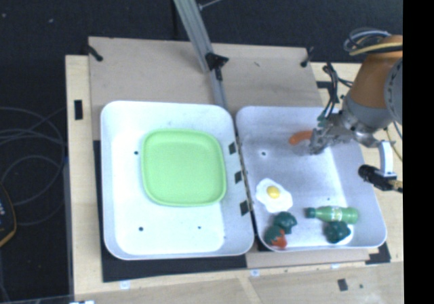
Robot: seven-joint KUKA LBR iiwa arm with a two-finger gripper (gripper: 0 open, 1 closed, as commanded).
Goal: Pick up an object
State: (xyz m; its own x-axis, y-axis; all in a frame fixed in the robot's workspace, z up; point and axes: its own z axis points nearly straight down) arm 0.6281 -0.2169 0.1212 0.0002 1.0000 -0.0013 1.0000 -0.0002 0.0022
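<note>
You've got the gripper (319, 138) low in the right bin (308, 118), right beside the orange carrot-looking piece (299, 138), so that's likely your target. Can't tell what state the tool's in. The fried egg (273, 194), green bottle (333, 214) and broccoli (283, 221) sit near the front edge; the green plate (183, 166) takes the left bin (122, 160).

glossy plastic bins (122, 160), matt green plate (183, 167)
</note>
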